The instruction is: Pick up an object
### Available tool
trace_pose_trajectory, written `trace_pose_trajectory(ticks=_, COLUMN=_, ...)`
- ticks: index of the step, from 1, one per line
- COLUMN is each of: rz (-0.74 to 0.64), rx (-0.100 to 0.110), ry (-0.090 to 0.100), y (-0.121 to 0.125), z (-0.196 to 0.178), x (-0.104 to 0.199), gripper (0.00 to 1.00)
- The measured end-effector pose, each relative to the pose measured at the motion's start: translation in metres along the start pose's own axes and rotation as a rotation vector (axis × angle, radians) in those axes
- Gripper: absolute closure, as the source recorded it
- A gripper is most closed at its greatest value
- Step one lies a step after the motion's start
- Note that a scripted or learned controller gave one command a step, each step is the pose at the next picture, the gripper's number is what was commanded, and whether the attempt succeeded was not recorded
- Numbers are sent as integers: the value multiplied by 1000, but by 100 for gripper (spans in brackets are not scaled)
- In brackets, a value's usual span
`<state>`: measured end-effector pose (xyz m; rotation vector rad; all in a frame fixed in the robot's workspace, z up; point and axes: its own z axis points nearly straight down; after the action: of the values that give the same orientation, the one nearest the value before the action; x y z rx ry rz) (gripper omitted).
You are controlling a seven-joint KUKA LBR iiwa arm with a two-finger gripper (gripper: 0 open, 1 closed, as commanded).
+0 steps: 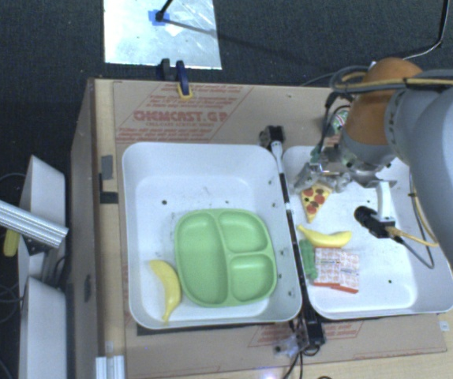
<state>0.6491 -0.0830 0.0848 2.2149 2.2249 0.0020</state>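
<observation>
My gripper [319, 177] hangs over the far left corner of the right bin [428, 290], reaching in from the right. A toy pizza slice [314, 200] lies right under it, just toward the front; whether they touch I cannot tell. A yellow banana [326, 238] rests in the middle left of the same bin. In front of it a green piece [308, 260] lies beside a white and red packet [337, 270].
The left bin [151, 172] holds a green divided plate [225, 256] and a second yellow banana [167, 287] at its front left. The bins meet along a dark divider [288, 212]. The grey arm [432, 133] covers the right bin's far right side.
</observation>
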Motion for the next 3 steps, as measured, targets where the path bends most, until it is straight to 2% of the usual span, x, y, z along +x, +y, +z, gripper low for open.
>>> trace_pose_trajectory(ticks=1, rz=-2, rx=-4, ry=0, y=2, z=-12, x=0, gripper=100)
trace_pose_trajectory(ticks=2, rz=3, rx=-2, ry=-2, y=-23, z=-64, x=-45, gripper=100)
trace_pose_trajectory(ticks=3, rz=2, rx=0, ry=0, y=-23, z=-63, x=-44, gripper=0)
